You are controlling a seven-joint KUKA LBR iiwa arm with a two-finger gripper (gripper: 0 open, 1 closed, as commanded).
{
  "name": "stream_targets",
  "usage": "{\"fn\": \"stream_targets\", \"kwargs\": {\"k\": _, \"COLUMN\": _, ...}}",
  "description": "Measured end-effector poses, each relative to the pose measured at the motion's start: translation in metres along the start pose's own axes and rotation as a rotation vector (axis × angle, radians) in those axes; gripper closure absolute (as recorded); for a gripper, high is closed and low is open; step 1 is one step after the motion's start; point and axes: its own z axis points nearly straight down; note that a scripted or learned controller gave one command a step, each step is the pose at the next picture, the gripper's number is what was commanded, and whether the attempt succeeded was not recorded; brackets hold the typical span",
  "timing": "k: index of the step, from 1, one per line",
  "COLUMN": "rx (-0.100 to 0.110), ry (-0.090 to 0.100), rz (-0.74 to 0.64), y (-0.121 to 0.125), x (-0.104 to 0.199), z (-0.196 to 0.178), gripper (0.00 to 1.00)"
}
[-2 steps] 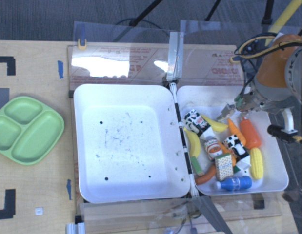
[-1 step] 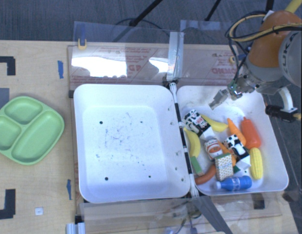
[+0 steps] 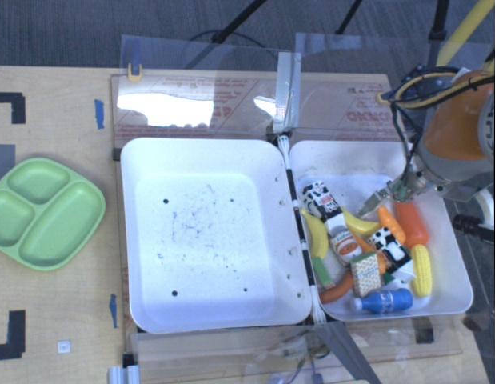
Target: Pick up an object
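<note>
The camera looks down on a wooden table (image 3: 71, 86) with two white bins side by side. The left bin (image 3: 151, 166) fills the middle of the frame. The right bin (image 3: 455, 294), at the lower right, carries a heap of toy food. A green divided plate (image 3: 43, 213) lies at the far left, well apart from both bins.

The arm (image 3: 459, 130) reaches in from the right, and its end effector (image 3: 395, 192) hangs over the upper middle of the right bin, just above and beside the pile. How far it is open cannot be told at this size, and nothing is seen in its hold.

The nearest things to it are a carrot (image 3: 410, 222), a thin orange stick (image 3: 390, 224) and a banana (image 3: 361, 224). Further left stand a cow-print carton (image 3: 321, 200) and a second banana (image 3: 315, 237). Lower down lie a small jar (image 3: 343, 243), a checked packet (image 3: 365, 274), a second cow-print carton (image 3: 392, 251), a corn cob (image 3: 422, 269), a sausage (image 3: 337, 292) and a blue bottle (image 3: 383, 302).

All look like light, stiff plastic toys, likely smooth and apt to slip or roll. The carrot seems the best target: it lies on top, close by, with open sides. A grip across its thick middle, at right angles to its length, should hold better than one near the taper. The packed neighbours may get nudged.
</note>
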Motion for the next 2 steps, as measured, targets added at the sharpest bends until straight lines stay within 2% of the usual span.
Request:
{"fn": "stream_targets", "kwargs": {"k": 1, "rx": 0.005, "ry": 0.003, "rz": 0.135, "y": 0.034, "x": 0.004, "z": 0.004, "gripper": 0.0}}
{"fn": "stream_targets", "kwargs": {"k": 2, "rx": 0.004, "ry": 0.011, "rz": 0.091, "y": -0.014, "x": -0.003, "z": 0.003, "gripper": 0.0}}
